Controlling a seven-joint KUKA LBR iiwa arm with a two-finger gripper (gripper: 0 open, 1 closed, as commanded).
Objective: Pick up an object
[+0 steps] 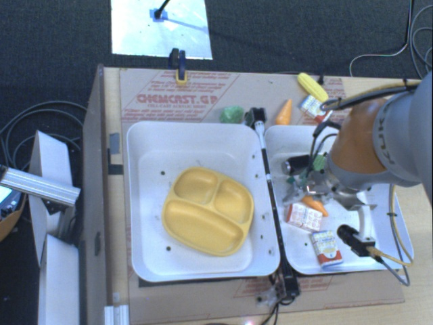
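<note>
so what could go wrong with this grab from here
The gripper is down in the right bin among a tight pile: a small carrot beside a snack packet. It may catch two things or just push them aside. The cable looping off the arm could also snag.

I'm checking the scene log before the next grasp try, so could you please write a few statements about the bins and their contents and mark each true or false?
1. The yellow divided tray lies in the left bin. True.
2. The arm reaches over the left bin. False: it hangs over the right bin.
3. A small orange carrot lies in the right bin. True.
4. The right bin holds one item. False: it also holds small packets, among other things.
5. A yellow corn cob lies on the board behind the bins. True.
</note>
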